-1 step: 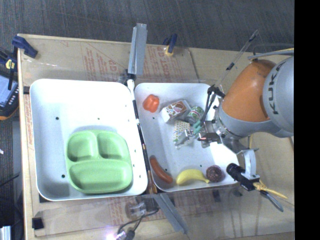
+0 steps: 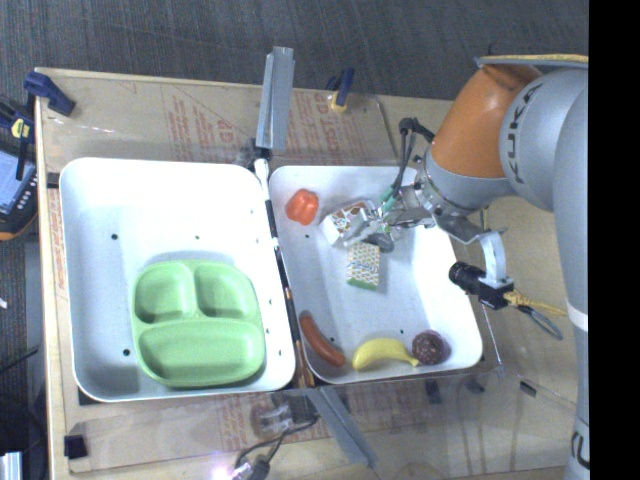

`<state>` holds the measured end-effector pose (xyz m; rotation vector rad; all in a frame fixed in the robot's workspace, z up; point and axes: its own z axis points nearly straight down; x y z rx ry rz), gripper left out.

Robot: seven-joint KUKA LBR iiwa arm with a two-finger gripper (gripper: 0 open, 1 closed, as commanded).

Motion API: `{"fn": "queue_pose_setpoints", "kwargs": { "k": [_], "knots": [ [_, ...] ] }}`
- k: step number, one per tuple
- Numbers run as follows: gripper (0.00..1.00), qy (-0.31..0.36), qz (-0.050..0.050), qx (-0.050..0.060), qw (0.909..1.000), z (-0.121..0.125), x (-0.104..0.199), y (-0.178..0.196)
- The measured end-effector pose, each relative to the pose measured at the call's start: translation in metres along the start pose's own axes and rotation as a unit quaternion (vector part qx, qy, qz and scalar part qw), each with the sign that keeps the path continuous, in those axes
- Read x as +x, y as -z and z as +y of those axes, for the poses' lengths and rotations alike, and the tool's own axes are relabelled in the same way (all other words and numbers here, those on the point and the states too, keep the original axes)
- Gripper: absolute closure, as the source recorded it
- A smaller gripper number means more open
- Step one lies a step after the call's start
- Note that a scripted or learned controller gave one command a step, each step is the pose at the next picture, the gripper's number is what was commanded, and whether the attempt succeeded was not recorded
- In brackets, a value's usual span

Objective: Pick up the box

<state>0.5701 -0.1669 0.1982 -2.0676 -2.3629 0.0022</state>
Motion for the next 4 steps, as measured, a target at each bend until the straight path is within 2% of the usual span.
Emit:
{"fn": "queue_pose_setpoints", "kwargs": {
  "k": [1, 2, 3, 4],
  "knots": [
    [0.0, 0.047, 0.0, 0.001, 0.9989, -0.004, -0.044, -0.107],
    [1.0, 0.049, 0.0, 0.001, 0.9988, -0.004, -0.043, -0.097],
    [1.0, 0.144, 0.0, -0.001, 0.9896, 0.001, 0.007, 0.027],
    [1.0, 0.036, 0.001, 0.001, 0.9994, 0.017, 0.107, 0.032]
  ]
}}
